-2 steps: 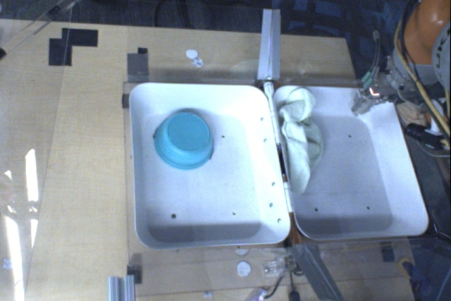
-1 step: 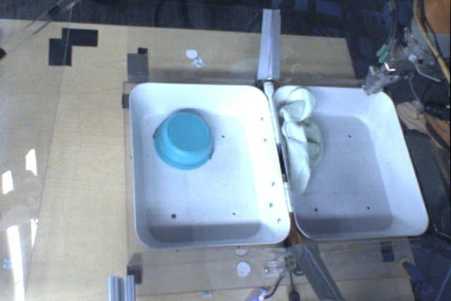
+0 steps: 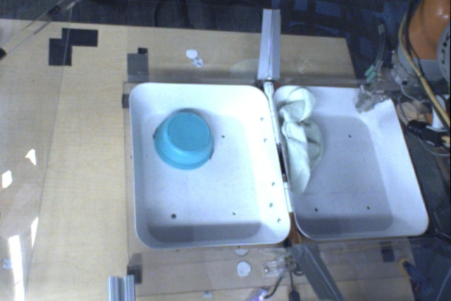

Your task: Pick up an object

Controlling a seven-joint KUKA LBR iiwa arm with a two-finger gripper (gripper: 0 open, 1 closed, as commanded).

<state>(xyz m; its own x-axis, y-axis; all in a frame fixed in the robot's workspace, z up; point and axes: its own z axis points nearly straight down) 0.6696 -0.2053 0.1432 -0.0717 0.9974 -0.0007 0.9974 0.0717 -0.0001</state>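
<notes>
gripper (image 3: 368,96) hangs at the far right corner of the right bin (image 3: 366,222), over its rim — its state i cannot tell at this size, and nothing shows in it. behind it the grey arm (image 3: 430,25) with its orange band comes in from the right edge, cables trailing. a crumpled white cloth (image 3: 299,137) lies along the right bin's left wall, well apart from the gripper. in the left bin (image 3: 211,229) a blue bowl (image 3: 184,139) sits upside down, left of centre.
</notes>
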